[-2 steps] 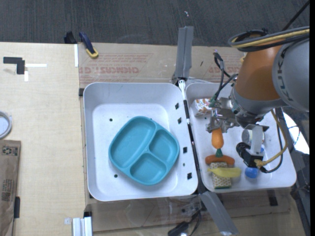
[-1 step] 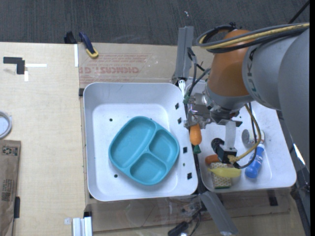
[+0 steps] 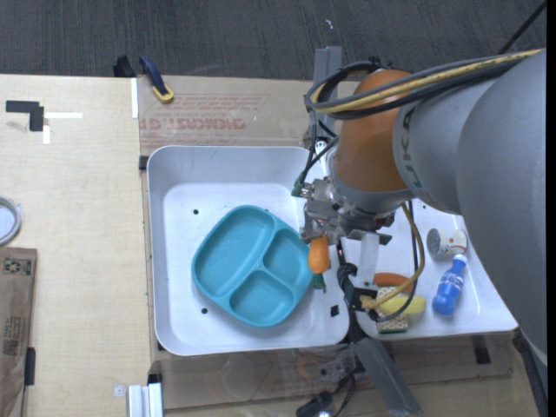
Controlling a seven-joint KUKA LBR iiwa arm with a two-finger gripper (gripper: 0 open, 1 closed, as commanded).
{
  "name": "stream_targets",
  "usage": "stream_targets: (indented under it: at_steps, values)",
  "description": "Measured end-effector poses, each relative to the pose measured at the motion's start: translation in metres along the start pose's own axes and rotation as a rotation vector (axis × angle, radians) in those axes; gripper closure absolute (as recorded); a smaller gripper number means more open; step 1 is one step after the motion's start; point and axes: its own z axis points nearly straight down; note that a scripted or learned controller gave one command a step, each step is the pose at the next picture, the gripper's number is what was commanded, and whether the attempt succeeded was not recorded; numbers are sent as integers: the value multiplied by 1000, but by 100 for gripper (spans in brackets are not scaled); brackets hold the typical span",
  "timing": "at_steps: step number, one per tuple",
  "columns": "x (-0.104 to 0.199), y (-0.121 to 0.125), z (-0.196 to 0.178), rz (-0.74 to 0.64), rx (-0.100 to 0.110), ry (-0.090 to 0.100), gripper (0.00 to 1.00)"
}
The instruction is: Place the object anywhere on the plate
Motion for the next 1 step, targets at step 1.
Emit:
stream_targets:
  at_steps: [1]
  values:
    - [-1, 0, 0, 1, -1, 0, 0]
